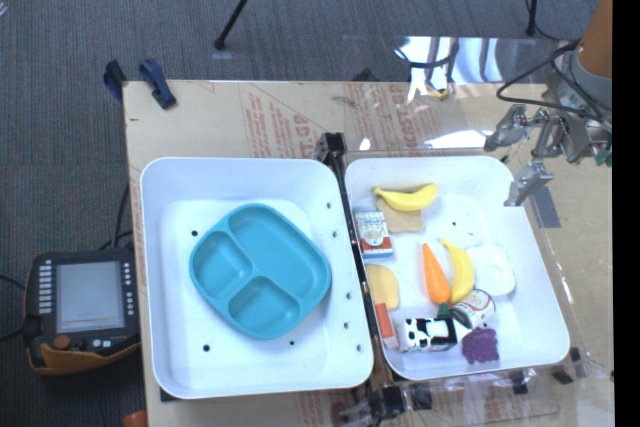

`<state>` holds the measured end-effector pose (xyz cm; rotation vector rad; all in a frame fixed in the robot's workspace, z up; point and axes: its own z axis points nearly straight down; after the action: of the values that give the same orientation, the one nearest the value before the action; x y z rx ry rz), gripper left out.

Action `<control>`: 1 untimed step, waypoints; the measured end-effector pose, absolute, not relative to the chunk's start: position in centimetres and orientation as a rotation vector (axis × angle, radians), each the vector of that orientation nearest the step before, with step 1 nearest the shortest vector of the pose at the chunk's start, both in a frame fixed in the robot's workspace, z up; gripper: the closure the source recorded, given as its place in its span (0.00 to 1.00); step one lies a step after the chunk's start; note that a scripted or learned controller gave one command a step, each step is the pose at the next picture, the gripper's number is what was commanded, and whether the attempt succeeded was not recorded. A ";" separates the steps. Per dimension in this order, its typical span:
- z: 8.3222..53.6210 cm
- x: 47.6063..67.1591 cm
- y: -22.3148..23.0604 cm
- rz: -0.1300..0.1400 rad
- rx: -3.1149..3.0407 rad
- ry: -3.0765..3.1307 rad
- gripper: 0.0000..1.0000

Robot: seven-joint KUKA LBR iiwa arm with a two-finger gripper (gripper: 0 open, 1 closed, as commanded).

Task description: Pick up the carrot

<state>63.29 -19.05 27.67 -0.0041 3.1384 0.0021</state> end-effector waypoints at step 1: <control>13.7 58.9 -20.9 0.011 -0.398 3.124 0.00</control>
<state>58.88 -20.92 13.72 -0.3977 3.1241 0.0108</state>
